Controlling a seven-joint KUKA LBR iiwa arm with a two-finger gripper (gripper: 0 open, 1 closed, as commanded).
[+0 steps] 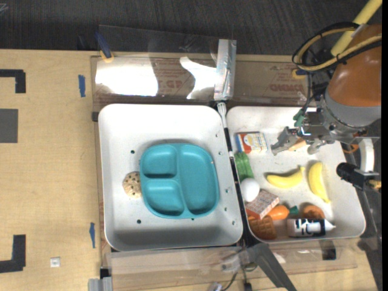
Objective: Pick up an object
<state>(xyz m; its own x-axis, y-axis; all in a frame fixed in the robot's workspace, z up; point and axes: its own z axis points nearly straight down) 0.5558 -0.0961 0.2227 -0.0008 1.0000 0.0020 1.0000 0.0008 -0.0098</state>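
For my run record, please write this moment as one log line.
gripper: over right bin, above bananas | holds: nothing seen | teal tray and cookie: left bin | pick: not yet done

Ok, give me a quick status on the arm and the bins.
Gripper over right bin, nothing seen between its fingers. Two bananas just below it, untouched. Teal tray and cookie in left bin. Path clear.

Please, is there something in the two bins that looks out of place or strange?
One thing stands out: a cookie lies alone on the floor of the left bin, beside the left edge of the teal divided plate, not on it. All other items are crowded along the lower part of the right bin. Nothing looks spilled or broken.
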